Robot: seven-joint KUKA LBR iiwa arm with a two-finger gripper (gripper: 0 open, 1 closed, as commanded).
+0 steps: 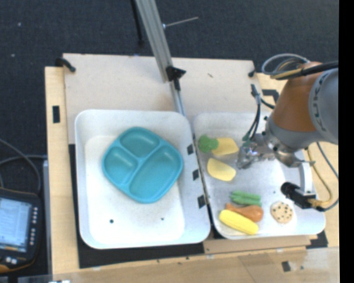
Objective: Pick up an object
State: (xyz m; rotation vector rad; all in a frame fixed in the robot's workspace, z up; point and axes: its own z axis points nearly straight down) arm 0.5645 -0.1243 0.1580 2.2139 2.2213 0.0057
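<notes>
The arm came in from the right of the frame, orange band above the wrist, w/ the gripper (246,155) low over the upper-middle of the right bin (295,227). Whether the claw was wide or narrow I couldn't tell; metal parts blurred together there and nothing was visibly between them, so no hold claimed. Candidate objs all sat in the right bin, prob. because that bin served as the pick source: a green piece (207,143) and a yellow wedge (226,146) touching each other at the bin's upper left, a pale yellow oval piece (221,170) just below them and just left of the gripper, then a cluster at lower centre — green bean-like piece (245,197), orange carrot-like piece (248,211), yellow corn-like piece (239,221) — stacked close, touching. A round cookie (281,212) lay apart at lower right. The left bin (88,229) held a teal divided plate (143,164), centre-left of frame, well apart from the gripper. Judging by position, the nearest targets were the oval piece or the yellow wedge; being clear of the cluster, the oval looked the easier grab. Tightly packed lower cluster looked riskier, fingers might nudge neighbours.
</notes>
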